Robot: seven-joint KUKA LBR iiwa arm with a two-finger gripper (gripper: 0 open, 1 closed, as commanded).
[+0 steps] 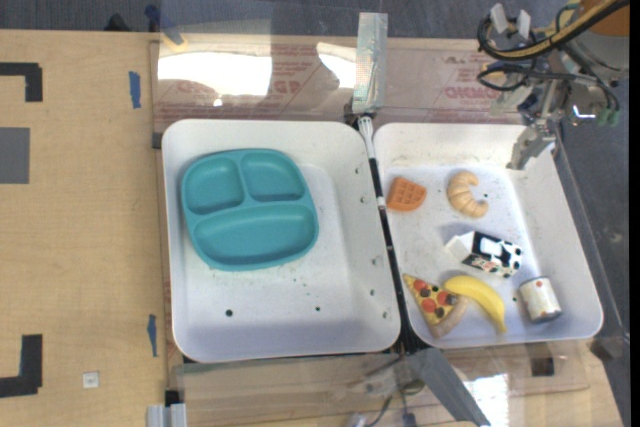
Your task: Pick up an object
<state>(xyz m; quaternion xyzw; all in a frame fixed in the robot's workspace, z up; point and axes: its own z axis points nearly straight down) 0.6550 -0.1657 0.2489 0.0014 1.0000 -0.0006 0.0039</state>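
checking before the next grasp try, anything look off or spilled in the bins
Nothing spilled. The small can lies on its side in the right bin, and dark specks dot the left bin below the teal plate.

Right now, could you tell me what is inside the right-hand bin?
The right bin holds a waffle, croissant, black-and-white toy, banana, pizza slice and small can. Whatever lies beneath them is covered.

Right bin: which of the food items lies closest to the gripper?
The croissant, pale tan, lies nearest the gripper, up by the right bin's far side. The orange waffle sits further left; the banana and pizza slice lie by the near edge.
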